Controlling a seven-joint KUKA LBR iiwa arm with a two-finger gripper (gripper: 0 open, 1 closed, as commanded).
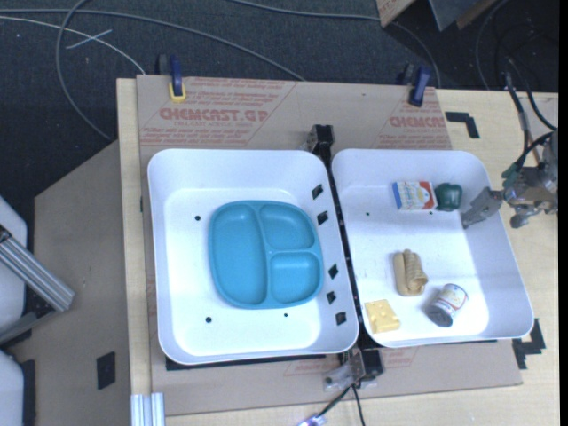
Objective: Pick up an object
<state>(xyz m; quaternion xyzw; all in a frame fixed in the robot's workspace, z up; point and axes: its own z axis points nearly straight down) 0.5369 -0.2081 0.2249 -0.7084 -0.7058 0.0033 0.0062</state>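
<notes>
Fingers on my grey gripper (486,208) sit at the right bin's (497,273) right rim, apart or together I cannot tell, and the small dark green rounded object (449,195) lies just to their left beside a white carton (414,195).

Blue divided plate (264,254) in left bin (169,238), well apart from tool. Two clamps (177,76) on board's far edge. Cables (98,25) on floor beyond desk.
</notes>
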